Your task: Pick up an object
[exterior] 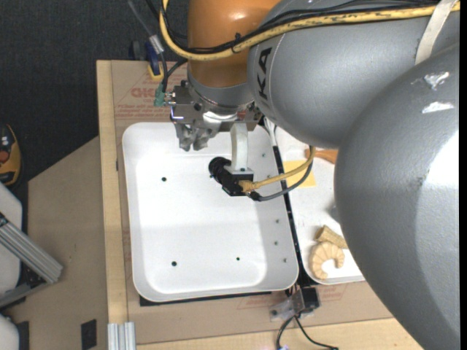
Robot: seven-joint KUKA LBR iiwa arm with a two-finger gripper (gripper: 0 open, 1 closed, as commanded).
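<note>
My gripper point(193, 138) hangs over the far part of the left bin point(182, 268), close above its white floor. Nothing can be seen held under it. A tan, croissant-shaped object point(328, 254) lies in the right bin point(350, 274) near its front left corner. A flat yellow-orange piece point(303, 172) lies further back in that bin, partly under the arm. The arm's grey body and orange band hide most of the right bin.
A white bracket with a black block point(232, 175) and a yellow cable hangs from the wrist over the left bin's middle right. The bins rest on a brown board point(109, 195). A dark divider runs between the bins.
</note>
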